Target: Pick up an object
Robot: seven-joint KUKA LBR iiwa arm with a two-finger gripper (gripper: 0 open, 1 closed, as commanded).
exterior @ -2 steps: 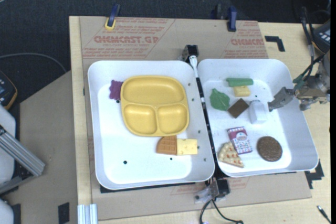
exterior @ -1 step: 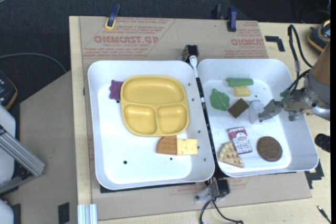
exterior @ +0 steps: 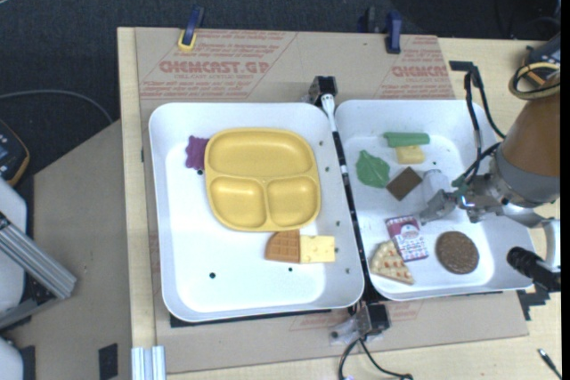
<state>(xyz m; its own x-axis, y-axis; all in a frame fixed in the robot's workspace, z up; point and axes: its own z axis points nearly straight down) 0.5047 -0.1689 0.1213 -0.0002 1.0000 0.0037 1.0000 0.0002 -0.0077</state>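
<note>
Two white bins sit side by side. The left bin [exterior: 178, 218] holds one yellow divided tray [exterior: 263, 176], one purple piece [exterior: 196, 152], one waffle [exterior: 284, 246] and one cheese slice [exterior: 319, 249]. The right bin [exterior: 450, 116] holds one green leaf [exterior: 373, 168], one green bar [exterior: 406, 138], one yellow block [exterior: 409, 154], one brown square [exterior: 404, 183], one cookie [exterior: 457, 252], one red packet [exterior: 406, 238] and one pizza slice [exterior: 391, 263]. The gripper [exterior: 443, 203] hangs low just beside the brown square, the likely target; whether its jaws are wide or narrow cannot be told. The crowding risks a nudge or a missed grasp.
</note>
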